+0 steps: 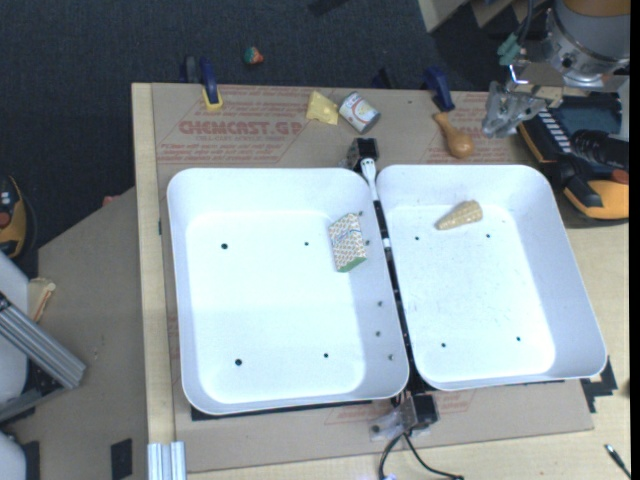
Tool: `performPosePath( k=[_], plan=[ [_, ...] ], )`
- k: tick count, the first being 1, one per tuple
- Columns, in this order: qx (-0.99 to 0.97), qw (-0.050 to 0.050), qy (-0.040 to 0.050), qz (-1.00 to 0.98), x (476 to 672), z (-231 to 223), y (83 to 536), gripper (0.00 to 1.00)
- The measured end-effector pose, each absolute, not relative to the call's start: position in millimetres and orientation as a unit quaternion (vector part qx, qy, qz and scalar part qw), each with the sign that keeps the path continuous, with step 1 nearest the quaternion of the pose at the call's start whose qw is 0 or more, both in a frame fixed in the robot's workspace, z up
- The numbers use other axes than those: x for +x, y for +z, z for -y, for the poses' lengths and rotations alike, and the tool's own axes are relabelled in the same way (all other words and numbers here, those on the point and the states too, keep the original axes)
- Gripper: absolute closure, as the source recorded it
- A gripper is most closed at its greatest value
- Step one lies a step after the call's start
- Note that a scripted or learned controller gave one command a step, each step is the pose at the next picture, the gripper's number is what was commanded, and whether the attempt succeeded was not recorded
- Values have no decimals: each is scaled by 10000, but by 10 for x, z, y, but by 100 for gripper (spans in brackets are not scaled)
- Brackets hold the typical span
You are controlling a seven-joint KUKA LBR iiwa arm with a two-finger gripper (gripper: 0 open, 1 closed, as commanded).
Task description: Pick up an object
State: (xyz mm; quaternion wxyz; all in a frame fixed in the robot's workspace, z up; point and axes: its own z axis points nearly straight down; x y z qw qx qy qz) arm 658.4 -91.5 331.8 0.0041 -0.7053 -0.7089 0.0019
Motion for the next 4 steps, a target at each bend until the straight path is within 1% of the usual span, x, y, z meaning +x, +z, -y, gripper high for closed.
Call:
performPosePath(
  k=[1,2,3,4],
  plan=[
    [-7083,-31,-11,7059,6278,1263,3783,100],
    [-7039,51,21,7103,6663,349,2553,100],
    [-7050,-75,-84,7091,6308,-165,5060,100],
    [-7122,-58,-7,7019,6215,1342,5384,100]
  ],
)
